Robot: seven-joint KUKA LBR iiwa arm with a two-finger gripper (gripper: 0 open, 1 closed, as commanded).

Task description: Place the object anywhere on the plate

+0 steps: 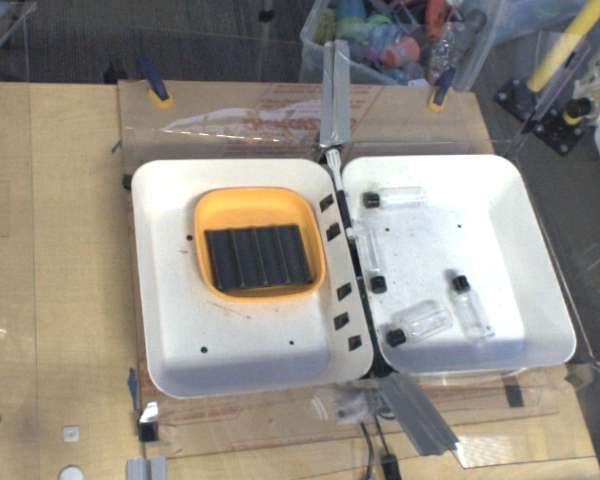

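1. The yellow plate sits in the left bin, roughly centred, so any drop from above has a wide margin; a dark ribbed insert covers most of its floor, so whatever lands there will rest on ridges, not on bare plate

2. The task's things are in the right bin: four small clear vials with black caps. One vial lies near the far wall, another lies tight along the divider between the bins, a third lies near the front, and the fourth lies just beside it, the two apart

3. All four lie on their sides, which I judge leaves them free to roll; the one against the divider looks hardest to reach with fingers

4. No vial is on the plate, so the task has not begun

5. The state of the jaws cannot be told from this view, and nothing is being held over either bin
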